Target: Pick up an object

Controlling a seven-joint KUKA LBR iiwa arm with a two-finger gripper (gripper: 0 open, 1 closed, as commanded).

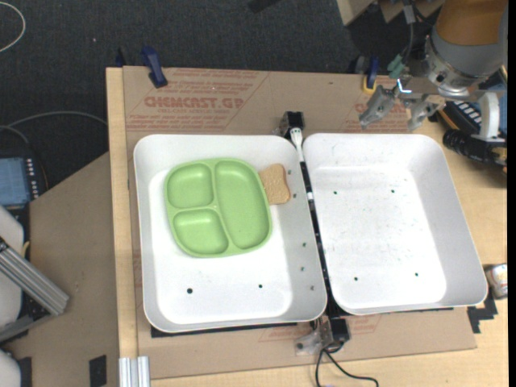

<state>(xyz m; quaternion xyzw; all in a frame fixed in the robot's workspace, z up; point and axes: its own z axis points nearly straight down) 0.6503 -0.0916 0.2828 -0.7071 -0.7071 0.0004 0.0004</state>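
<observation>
the arm (472,22) is hanging up at the far right, over the back edge of the right bin (451,216). its gripper (395,110) is pointing down above the brown board (201,95), just behind that bin's rim. the two fingers are standing apart with nothing between them, so the gripper is released and holding nothing.

the things to pick are sitting in the left bin (153,240). a green plate (218,208) with three parts is lying flat in the back half of it. a small tan piece, maybe a cracker (276,184), is lying right by the plate's right edge (touching it or nearly so, i cannot tell which).

so i am thinking the picking has not started yet, and the arm is waiting well away from both things.

next, the gripper is needing to cross over the wall between the bins, line up over one thing, and go down with its fingers apart. the cracker looks easier to pinch. the plate is wide and flat, so only its rim would fit between the fingers.
</observation>
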